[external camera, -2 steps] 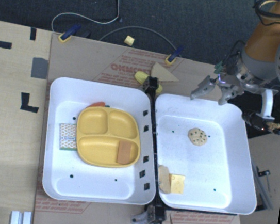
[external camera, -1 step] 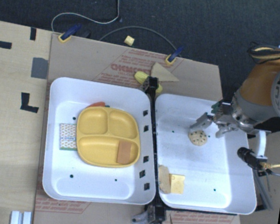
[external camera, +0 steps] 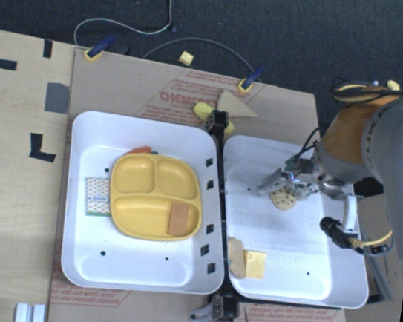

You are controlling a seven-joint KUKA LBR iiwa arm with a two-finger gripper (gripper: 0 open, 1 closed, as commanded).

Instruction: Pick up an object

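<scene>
In the right bin [external camera: 332,289] my gripper [external camera: 285,188] hangs low over the upper middle, open, with its fingers spread. A round speckled cookie [external camera: 281,200] lies on the bin floor just under and in front of the fingertips, touching or nearly touching them; nothing is lifted. Near the bin's front left lie a yellow square block [external camera: 254,264] and a tan piece [external camera: 234,256] side by side.
The left bin [external camera: 75,250] holds a yellow divided plate [external camera: 154,187] with an orange-brown piece [external camera: 179,218] in its lower right compartment, a patterned card [external camera: 96,195] to its left and a red thing [external camera: 143,150] peeking out behind it. Black clips run along the divider [external camera: 214,196] between the bins.
</scene>
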